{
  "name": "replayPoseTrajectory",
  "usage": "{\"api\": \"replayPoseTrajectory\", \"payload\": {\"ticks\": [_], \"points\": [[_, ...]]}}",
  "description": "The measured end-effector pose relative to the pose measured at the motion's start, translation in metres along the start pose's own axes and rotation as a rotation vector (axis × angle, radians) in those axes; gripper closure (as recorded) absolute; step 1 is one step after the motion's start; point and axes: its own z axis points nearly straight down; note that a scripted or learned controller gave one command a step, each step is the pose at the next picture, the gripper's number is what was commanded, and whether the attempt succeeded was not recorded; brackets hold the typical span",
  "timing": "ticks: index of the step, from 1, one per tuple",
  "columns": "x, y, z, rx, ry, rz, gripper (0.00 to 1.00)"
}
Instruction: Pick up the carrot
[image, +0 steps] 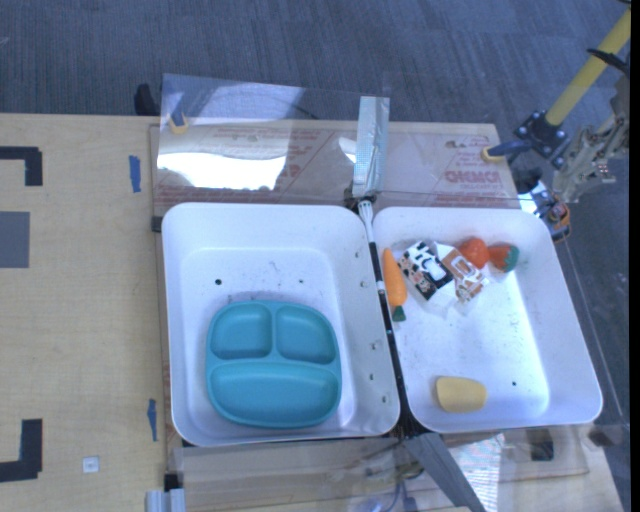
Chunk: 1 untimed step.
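Observation:
The carrot (394, 279) is a slim orange piece with a small green end pointing toward the front. It lies in the right bin (520, 335), lengthwise against that bin's left wall, next to the divider between the two bins. Just to its right, a black-and-white patterned carton (424, 268) lies close to it, with nothing on top of the carrot.
Further right at the back of the right bin lie a small orange-and-white box (466, 277) and a rounder orange toy with a green end (487, 252). A yellow block (460, 393) sits near the front. A teal divided plate (272, 362) rests in the left bin (190, 300).

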Motion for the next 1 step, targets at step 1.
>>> {"api": "replayPoseTrajectory", "payload": {"ticks": [1], "points": [[-0.0076,0.0118,-0.0861,0.002,-0.004,0.332,1.0]]}}
